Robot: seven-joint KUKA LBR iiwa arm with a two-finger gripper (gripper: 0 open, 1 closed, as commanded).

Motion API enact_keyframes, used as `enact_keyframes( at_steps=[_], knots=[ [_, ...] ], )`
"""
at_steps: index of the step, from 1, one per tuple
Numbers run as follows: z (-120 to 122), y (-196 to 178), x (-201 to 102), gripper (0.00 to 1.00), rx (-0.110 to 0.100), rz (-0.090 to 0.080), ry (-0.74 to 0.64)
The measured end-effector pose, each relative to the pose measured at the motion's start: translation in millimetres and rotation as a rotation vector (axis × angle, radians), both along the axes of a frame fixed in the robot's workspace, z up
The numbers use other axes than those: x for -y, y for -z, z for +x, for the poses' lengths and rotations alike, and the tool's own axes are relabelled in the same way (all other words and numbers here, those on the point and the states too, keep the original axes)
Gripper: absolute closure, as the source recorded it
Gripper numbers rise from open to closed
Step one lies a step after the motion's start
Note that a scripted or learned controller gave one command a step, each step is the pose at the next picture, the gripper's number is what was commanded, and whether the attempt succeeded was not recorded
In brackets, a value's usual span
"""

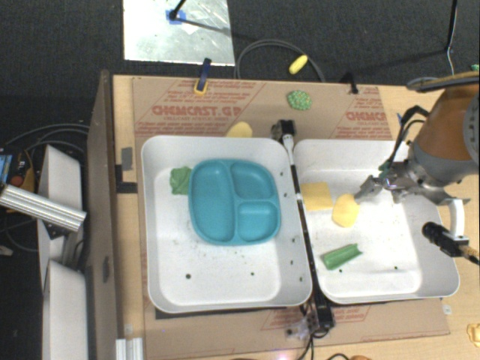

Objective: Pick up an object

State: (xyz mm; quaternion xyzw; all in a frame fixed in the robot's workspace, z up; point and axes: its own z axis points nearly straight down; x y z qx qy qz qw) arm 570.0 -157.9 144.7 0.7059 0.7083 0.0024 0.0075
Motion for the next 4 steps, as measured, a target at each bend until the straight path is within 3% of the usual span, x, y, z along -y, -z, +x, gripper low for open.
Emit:
enact_keyframes(
  at_steps=[1, 2, 3, 4],
  knots=[
    [6.1, 62.6, -65.0, 0.00, -0.013, 0.008, -0.006],
    [8.0, 47.2, -60.9, 1.00, -0.006, 0.006, -0.003],
    [-11.7, -66.7, -28.6, 1.00, -0.002, 0.003, 0.005],
    [-12.5, -59.7, -31.2, 0.00, -0.011, 0.006, 0.001]
  ],
)
